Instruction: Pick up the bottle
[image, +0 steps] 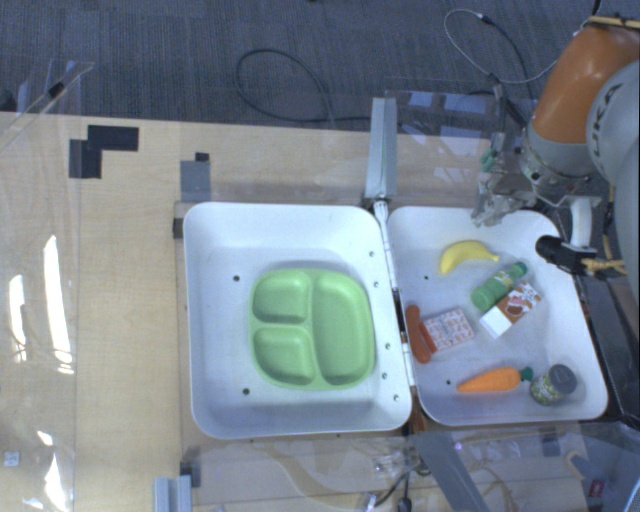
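The green bottle lies on its side in the right bin, its darker cap pointing to the far right. One end touches a white and red carton. My gripper hangs over the bin's far edge, behind and a little left of the bottle, well apart from it. Its fingers look open with nothing between them.
Around the bottle lie a yellow banana, a red patterned packet, a brown sausage, a carrot and a small grey-capped jar. The left bin holds a green divided plate.
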